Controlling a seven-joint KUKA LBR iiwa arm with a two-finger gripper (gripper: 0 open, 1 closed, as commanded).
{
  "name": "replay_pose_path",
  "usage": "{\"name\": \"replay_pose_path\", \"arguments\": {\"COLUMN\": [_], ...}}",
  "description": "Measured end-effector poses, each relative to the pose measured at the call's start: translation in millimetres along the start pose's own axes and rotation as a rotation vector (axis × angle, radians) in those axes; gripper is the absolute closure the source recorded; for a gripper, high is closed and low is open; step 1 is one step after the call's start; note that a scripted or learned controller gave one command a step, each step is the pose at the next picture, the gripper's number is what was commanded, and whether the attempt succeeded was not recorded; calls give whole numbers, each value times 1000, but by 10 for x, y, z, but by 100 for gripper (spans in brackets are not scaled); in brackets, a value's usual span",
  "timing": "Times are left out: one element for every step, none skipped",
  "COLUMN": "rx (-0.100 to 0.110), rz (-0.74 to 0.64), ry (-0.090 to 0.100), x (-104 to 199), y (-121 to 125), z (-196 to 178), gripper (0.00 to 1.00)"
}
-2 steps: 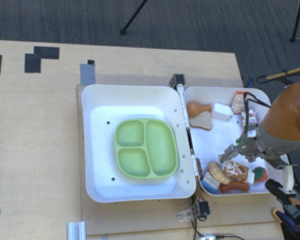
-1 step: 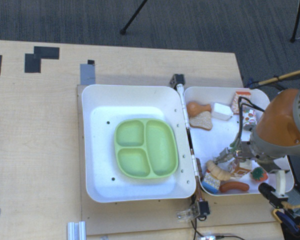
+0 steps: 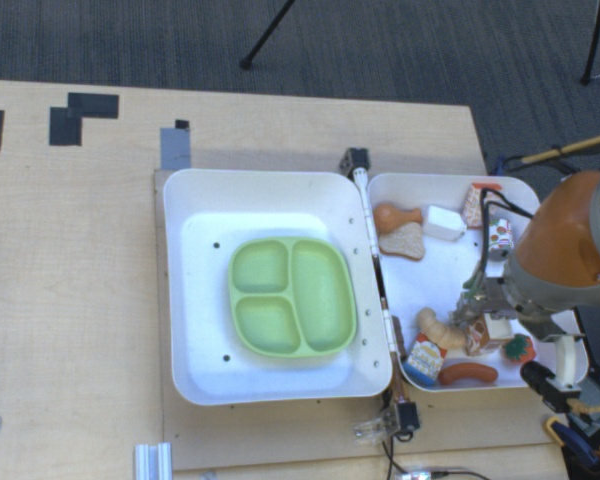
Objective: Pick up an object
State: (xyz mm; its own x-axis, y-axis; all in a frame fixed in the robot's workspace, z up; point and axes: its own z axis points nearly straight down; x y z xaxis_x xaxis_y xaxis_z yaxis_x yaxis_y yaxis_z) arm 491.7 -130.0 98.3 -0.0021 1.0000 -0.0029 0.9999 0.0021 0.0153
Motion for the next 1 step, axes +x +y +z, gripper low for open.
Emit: {"name": "replay_pose_path", "arguments": {"rx": [0], "rz": [-1], "ry": [0], "x": [0], "y": [-1], "z": [1], "gripper": [0]}}
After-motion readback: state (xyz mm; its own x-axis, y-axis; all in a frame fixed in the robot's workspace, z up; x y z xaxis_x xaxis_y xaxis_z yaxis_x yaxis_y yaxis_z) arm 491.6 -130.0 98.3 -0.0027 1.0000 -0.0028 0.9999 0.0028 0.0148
